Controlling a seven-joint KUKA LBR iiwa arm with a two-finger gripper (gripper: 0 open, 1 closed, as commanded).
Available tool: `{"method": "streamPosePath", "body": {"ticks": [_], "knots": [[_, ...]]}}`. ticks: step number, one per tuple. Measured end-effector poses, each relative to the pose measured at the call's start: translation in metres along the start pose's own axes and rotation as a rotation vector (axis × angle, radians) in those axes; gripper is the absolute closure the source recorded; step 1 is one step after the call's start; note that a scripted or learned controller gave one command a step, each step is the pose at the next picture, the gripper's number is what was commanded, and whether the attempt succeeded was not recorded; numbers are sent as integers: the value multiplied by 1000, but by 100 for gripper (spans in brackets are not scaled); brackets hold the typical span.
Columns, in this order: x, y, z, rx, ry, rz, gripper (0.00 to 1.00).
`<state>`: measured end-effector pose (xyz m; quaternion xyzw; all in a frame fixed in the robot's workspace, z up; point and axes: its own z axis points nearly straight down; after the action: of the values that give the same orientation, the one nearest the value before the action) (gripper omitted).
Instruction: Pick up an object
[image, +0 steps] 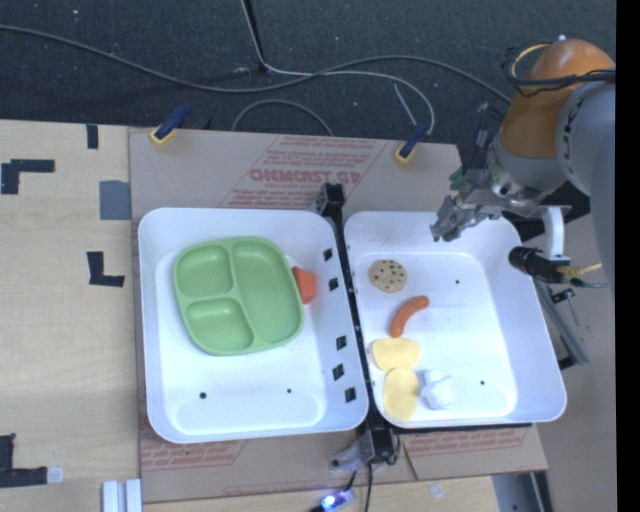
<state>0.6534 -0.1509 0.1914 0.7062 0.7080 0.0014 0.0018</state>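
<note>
In the right bin (500, 330) lie a round cookie (387, 275), an orange-red sausage (408, 315), two yellow pieces (397, 370) and a small white object (437, 390). My gripper (447, 225) hangs over the bin's far edge, up and to the right of the cookie, apart from every object. Nothing shows between its fingers. The left bin (240, 400) holds a green divided plate (237, 294) with a small orange object (305, 285) at its right rim.
Black clips (345, 340) run along the seam between the two bins. Cables (300, 70) cross the dark surface behind the bench. Two yellow-and-blue clamps (172, 123) hold the cardboard sheet's far edge.
</note>
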Motion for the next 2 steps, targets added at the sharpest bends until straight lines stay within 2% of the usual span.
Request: {"method": "streamPosePath", "body": {"ticks": [1,2], "knots": [[0,1,-36,1,0,1,100],[41,-23,-30,7,1,-2,100]]}}
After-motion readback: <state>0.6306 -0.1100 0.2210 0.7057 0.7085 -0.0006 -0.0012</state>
